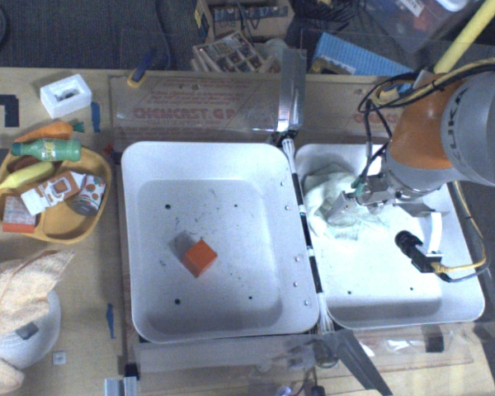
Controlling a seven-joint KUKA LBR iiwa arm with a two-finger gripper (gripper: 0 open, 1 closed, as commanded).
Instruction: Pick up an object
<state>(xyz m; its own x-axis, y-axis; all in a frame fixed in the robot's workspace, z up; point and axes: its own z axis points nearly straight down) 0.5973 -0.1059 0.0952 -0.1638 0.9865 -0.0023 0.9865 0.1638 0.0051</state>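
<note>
Gripper on the grey, orange-banded arm hangs low over the right shallow white bin, beside a pale crumpled wad of material; whether it grips anything, I cannot tell. A small orange cube rests in the left white bin, well apart.

A wooden bench stands on dark carpet, with shelving behind.
</note>
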